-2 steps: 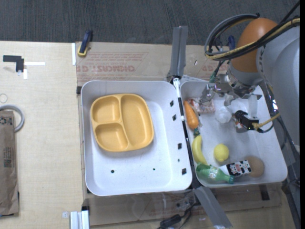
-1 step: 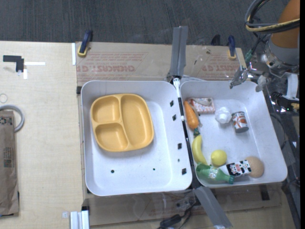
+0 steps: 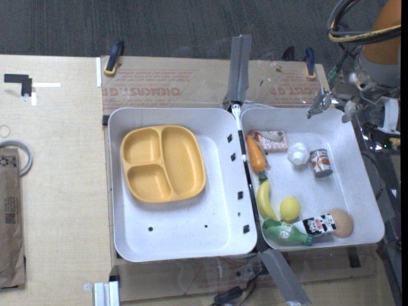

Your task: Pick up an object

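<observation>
Even, soft overhead light; mildly soft picture.
The white bins (image 3: pixel 127 171) show a faint sheen without harsh glare, shadows under things are weak, and fine detail blurs slightly, most at the edges.

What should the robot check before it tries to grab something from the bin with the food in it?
1. Things to pick in the right bin: ok; carrot, banana, lemon, can and more.
2. Hand above the bin: not ok; it sits at the far rim.
3. Hand open: cannot tell.
4. Easy target: ok; the can stands apart.
5. Crowding: not ok; the banana, lemon and green bottle lie close together.
</observation>
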You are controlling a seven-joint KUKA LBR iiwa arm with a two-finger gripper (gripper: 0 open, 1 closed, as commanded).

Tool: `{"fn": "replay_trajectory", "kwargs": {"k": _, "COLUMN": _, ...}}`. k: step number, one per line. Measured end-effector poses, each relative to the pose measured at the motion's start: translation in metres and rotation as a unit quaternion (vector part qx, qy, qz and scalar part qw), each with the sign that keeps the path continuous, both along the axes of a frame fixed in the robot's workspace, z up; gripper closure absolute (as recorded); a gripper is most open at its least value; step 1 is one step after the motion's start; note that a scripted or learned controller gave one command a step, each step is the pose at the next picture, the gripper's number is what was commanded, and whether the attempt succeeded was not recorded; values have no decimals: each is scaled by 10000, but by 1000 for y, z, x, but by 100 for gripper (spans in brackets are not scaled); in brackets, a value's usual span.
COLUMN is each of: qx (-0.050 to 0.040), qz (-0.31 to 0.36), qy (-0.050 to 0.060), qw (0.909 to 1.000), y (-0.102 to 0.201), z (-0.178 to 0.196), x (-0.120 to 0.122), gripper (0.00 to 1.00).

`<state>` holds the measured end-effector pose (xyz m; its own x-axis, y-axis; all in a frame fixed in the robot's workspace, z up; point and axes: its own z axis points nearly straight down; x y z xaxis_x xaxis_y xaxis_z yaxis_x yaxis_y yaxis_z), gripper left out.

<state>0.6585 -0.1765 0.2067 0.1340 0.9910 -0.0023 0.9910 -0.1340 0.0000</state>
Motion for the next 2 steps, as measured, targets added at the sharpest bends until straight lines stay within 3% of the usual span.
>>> {"fn": "replay_trajectory", "kwargs": {"k": 1, "qx": 4, "qz": -443, "qy": 4, "qw": 9990, "y": 10, "z": -115, "x": -49, "gripper": 0}}
{"fn": "replay_trajectory", "kwargs": {"k": 2, "qx": -1, "qz": -458, "qy": 6, "qw": 9989, "y": 9, "z": -106, "x": -49, "gripper": 100}}
